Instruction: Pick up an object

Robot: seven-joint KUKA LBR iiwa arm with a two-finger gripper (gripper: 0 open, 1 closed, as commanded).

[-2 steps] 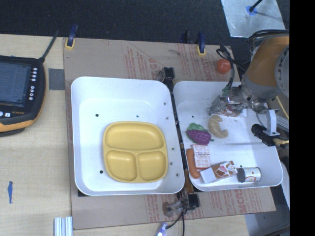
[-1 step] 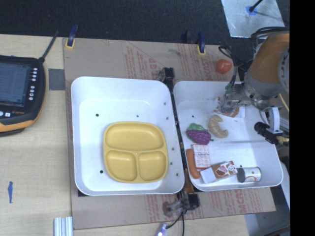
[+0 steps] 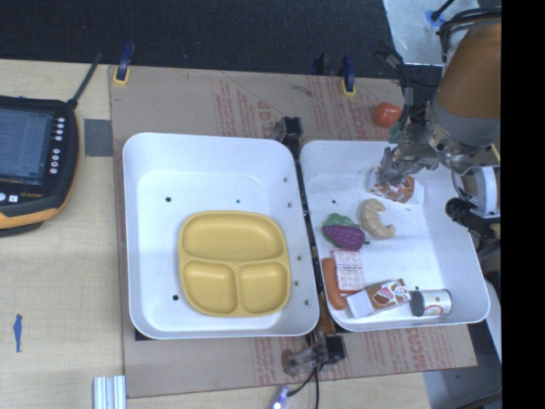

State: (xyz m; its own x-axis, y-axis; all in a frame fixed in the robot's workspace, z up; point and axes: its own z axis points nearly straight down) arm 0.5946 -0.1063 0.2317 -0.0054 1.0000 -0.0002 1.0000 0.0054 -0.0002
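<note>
My gripper (image 3: 394,174) hangs low over the back of the right bin (image 3: 456,254), right above a small red-and-white packet (image 3: 402,192) that lies flat on the bin floor. It seems to touch or nearly touch the packet's near-left edge. Just in front of it lie a tan croissant (image 3: 376,218) and a bunch of purple grapes (image 3: 342,232). Along the bin's front edge sit a pink packet (image 3: 348,271), an orange carrot-like piece (image 3: 330,284), a brown-and-white carton (image 3: 383,297) and a small can (image 3: 432,303).
The left bin (image 3: 153,177) holds a yellow divided plate (image 3: 234,262). A red tomato (image 3: 387,114) lies on the board behind the right bin. A control tablet (image 3: 30,160) rests at the far left. Clamps (image 3: 347,73) stand at the board's back edge.
</note>
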